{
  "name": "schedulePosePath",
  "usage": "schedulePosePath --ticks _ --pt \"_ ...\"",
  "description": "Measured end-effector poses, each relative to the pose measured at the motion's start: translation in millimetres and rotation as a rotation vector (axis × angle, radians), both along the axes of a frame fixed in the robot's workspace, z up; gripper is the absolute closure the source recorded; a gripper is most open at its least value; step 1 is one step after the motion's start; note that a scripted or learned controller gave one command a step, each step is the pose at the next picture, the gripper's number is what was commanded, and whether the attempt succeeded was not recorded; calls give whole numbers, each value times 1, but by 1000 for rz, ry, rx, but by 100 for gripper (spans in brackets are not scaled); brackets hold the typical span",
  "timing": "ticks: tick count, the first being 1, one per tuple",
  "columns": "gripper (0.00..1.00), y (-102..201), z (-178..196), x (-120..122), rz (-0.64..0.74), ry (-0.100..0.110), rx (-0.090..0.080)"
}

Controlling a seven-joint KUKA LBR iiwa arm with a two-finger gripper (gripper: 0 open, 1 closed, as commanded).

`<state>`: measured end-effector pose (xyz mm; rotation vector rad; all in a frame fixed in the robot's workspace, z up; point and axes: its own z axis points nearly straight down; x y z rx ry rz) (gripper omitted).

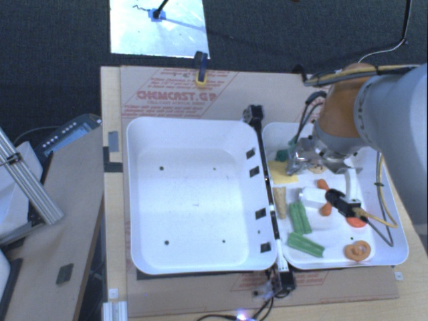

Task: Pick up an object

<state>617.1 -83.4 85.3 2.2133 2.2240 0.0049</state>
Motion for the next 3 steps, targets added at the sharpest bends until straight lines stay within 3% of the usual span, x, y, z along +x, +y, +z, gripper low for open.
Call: schedulePosePath --ticks 1,2,3 --pt "100 -12 -2 -103 -8 12 2" --pt "100 -11 10 -97 -3 2 0" --pt "0 -11 9 -98 -3 2 1"
